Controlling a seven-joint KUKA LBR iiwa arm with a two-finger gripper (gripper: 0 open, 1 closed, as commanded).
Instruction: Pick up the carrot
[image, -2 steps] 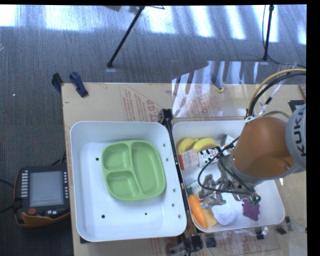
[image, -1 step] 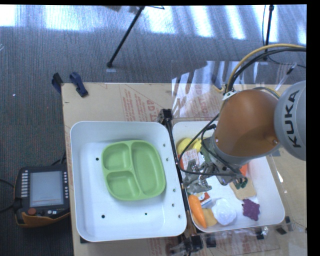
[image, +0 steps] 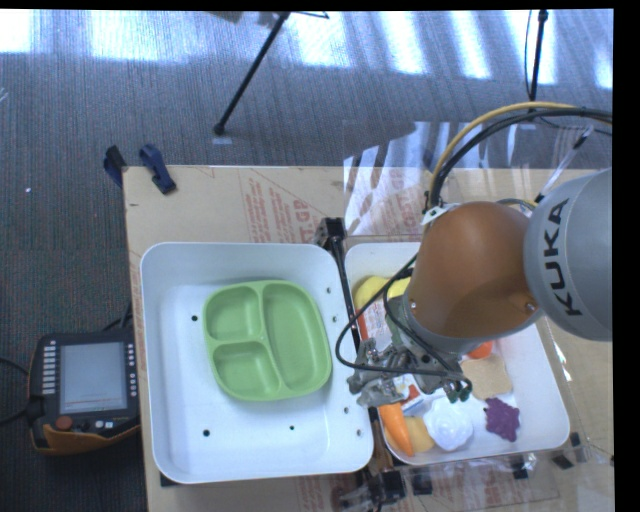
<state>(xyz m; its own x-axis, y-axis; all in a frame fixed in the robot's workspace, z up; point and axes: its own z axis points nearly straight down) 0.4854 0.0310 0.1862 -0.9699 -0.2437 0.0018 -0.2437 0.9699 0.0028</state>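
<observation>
Green divided tray (image: 268, 338) lies in the left bin (image: 170, 290). Carrot (image: 397, 430) lies in the right bin's (image: 556, 400) near corner under the gripper (image: 400, 384). "KUKA" marks the arm (image: 575, 262).

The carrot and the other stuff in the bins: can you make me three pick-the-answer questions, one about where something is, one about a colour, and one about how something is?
1. Where does the carrot lie?
A. in the right bin
B. on the green tray
C. on the floor

2. What colour is the star-shaped toy in the right bin?
A. red
B. purple
C. blue

3. How are the green tray's compartments?
A. full of toys
B. covered by a lid
C. bare, with nothing in them

Answers:
1. A: the orange carrot rests near the right bin's front left corner, just below the gripper.
2. B: the toy near the bin's front right is plainly purple.
3. C: all three compartments show bare green plastic.
</observation>
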